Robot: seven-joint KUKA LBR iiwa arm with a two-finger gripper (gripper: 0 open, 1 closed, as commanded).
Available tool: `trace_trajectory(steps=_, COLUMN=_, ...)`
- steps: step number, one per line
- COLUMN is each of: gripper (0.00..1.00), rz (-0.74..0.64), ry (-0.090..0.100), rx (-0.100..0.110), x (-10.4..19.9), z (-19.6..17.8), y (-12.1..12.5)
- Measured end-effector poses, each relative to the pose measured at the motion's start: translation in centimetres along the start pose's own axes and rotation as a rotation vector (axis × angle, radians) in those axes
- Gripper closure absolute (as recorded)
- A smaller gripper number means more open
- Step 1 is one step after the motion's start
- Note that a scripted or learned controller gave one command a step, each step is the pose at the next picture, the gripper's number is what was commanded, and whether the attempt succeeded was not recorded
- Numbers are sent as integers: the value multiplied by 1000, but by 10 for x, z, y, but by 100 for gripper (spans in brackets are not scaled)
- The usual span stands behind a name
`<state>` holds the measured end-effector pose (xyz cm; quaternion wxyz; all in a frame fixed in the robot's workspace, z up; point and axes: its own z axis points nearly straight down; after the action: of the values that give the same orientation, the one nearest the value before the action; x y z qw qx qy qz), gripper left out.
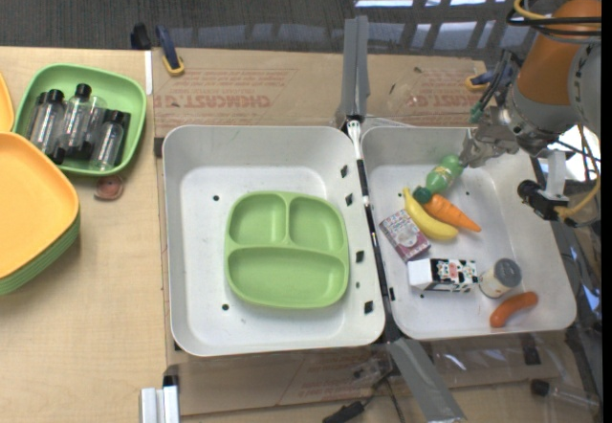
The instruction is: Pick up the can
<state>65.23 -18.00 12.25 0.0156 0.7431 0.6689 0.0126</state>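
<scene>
Presumably light, rigid and slippery, the small grey-topped metal can (503,277), near the right white bin's (545,220) front-right corner, suits a side grasp; the gripper's (475,151) state cannot be told.

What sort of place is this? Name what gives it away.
Probably a robot lab or test bench, not a kitchen. Two white bins sit side by side on cardboard, toy food like a banana and carrot lies with a can, and a robot arm reaches in.
</scene>
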Motion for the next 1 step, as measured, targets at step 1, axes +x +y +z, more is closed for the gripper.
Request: trace_trajectory(steps=1, gripper=100, rz=39, ry=0, rx=41, x=54, z=-78, y=4)
